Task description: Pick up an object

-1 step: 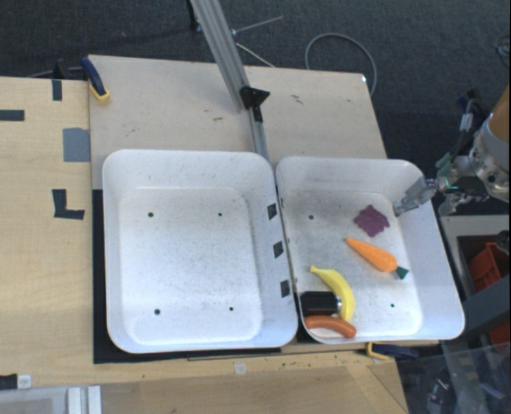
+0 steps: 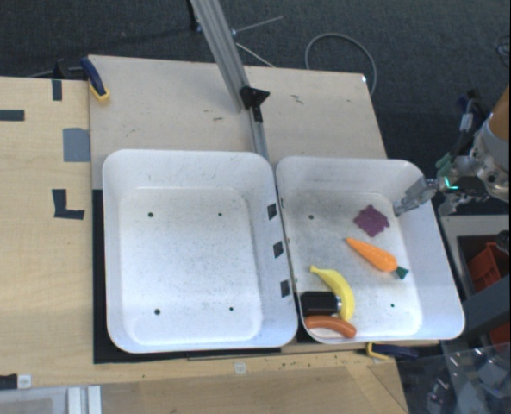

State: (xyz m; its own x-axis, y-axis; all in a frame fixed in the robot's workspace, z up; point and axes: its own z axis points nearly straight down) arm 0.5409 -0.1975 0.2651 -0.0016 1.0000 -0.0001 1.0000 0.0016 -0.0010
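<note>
While the claw [image 2: 423, 192] hangs over the right bin's [image 2: 427, 317] rim at about two o'clock, I cannot tell how wide it stands, and nothing sits in it. Purple piece [image 2: 372, 221], carrot [image 2: 374, 255], banana [image 2: 337, 290] and sausage [image 2: 331, 327] lie toward five o'clock; the carrot, apart from its neighbours, looks the cleanest target if approached squarely across its width.

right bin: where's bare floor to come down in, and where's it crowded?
Free: right bin far half, between its far wall and the purple piece. Crowded: near corner, where banana, black block and sausage bunch; the carrot crosses the middle.
</note>
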